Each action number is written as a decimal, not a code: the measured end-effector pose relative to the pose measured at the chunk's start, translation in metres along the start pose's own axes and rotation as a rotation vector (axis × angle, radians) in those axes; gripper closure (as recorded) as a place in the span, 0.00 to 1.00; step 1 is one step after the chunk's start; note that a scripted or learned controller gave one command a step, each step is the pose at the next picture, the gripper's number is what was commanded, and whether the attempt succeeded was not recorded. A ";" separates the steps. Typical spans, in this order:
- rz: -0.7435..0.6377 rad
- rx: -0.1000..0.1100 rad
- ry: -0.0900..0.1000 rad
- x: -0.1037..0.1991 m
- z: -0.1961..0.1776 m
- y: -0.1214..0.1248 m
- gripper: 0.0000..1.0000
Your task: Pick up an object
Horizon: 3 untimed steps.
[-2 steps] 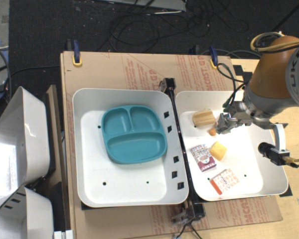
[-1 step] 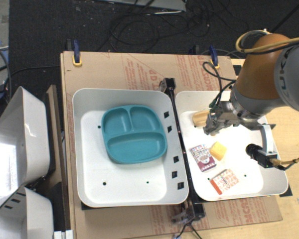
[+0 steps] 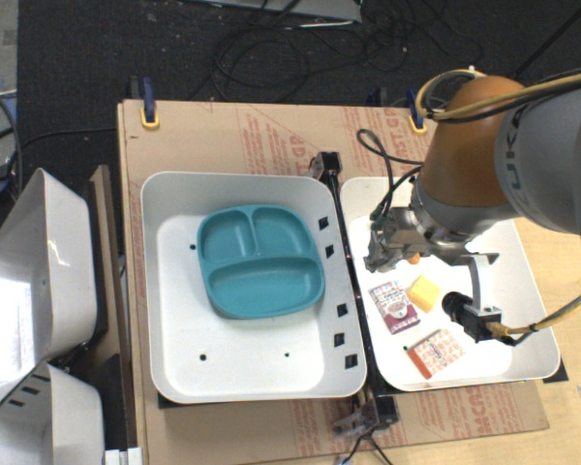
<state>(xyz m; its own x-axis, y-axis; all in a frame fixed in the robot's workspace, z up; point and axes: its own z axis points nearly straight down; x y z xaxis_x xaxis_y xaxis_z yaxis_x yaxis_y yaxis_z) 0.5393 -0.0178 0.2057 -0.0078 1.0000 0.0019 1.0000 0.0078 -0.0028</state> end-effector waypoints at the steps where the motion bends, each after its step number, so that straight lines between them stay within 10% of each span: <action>1: -0.001 -0.003 0.000 0.061 -0.006 -0.006 1.00; 2: 0.000 -0.003 -0.001 0.105 -0.020 -0.013 1.00; 3: 0.005 -0.003 -0.002 0.102 -0.019 -0.013 0.00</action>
